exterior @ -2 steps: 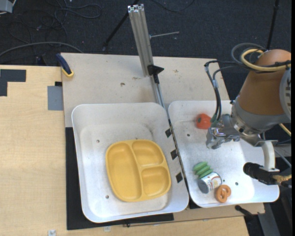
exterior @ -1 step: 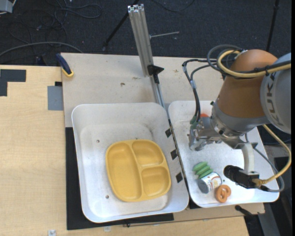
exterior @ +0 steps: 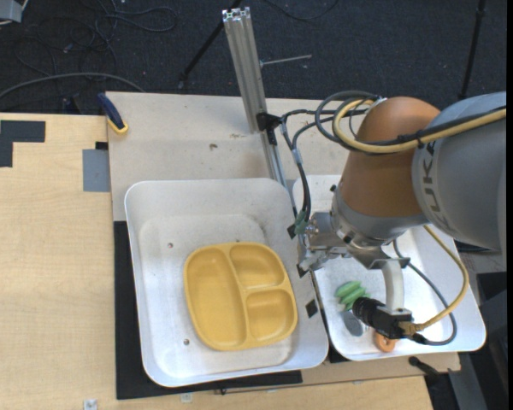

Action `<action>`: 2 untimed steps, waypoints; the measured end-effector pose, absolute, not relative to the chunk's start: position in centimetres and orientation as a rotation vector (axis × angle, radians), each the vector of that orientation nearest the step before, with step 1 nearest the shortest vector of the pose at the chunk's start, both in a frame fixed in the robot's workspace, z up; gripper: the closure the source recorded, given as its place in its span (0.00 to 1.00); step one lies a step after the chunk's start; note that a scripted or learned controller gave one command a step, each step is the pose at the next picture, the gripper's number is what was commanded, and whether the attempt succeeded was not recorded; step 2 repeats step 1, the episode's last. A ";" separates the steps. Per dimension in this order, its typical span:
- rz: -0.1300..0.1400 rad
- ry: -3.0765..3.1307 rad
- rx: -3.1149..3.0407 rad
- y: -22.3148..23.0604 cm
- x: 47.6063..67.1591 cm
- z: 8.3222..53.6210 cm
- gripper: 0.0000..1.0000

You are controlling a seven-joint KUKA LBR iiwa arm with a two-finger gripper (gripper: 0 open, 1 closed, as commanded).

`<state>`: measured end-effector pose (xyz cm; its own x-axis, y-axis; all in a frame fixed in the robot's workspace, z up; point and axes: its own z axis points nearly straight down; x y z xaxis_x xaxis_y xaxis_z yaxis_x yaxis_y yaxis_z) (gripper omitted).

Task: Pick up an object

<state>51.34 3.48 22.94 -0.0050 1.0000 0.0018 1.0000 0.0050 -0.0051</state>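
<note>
On the left, pale wooden bench (exterior: 34, 229), with nothing to pick there. Next, left bin (exterior: 145, 254), white and shallow, with a yellow three-part plate (exterior: 238, 295) lying flat in its right half, upright and untouched.

Over the seam between the two bins, claw (exterior: 310, 261), low under the grey arm (exterior: 393, 178) and mostly hidden by the wrist. Cannot tell how far open. Nothing seen held in it, so no grasp to report.

Further right, right bin (exterior: 472, 336), largely covered by the arm. In its near-left part, a small green thing (exterior: 350, 293) resting on the floor of the bin, just beside the claw but apart from it. Nearer the front rim, a small orange thing (exterior: 383, 342), partly hidden, kind too small to tell.

Judged on progress: early to middling. Approach apparently made, claw down near bin level, yet no object lifted clear of either bin. Left to do, by this reading: settle on a target, most likely the green thing as the nearest, close on it, then raise it free.
</note>
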 end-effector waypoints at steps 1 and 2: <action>0.005 -2.223 -2.212 8.3 49.5 22.5 1.00; 0.005 -2.223 -2.212 8.3 49.5 22.5 1.00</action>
